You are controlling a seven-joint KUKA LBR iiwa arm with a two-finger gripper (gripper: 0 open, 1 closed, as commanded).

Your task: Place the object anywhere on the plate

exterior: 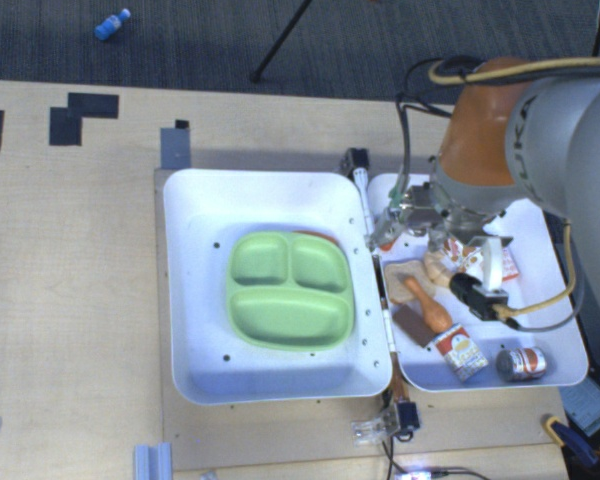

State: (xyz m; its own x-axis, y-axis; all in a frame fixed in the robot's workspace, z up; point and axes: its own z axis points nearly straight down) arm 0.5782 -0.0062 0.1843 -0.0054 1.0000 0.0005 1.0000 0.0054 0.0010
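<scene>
Carrot-shaped toy [427,305] is my best guess at the thing to be moved, though the task never names it; it lies in the right bin [570,353], just right of the wall that bin shares with the left bin [180,268], touching a dark brown block [411,321] and a small carton [459,352]. Its long axis runs on a diagonal, the thin end toward the upper left and the thick end toward the lower right. I read the pile as a supply heap: the 2 bins keep the pick side and the drop side apart. The green plate [285,288], with 3 compartments, sits flat in the middle of the left bin, facing up, which should make any drop there count. A can [522,363] lies farther right of the toy. The gripper [427,226] hangs low over the right bin, just above the toy, probably set for a pick, but the wrist hides its tips and I cannot tell their state, nor whether anything is in them.
</scene>
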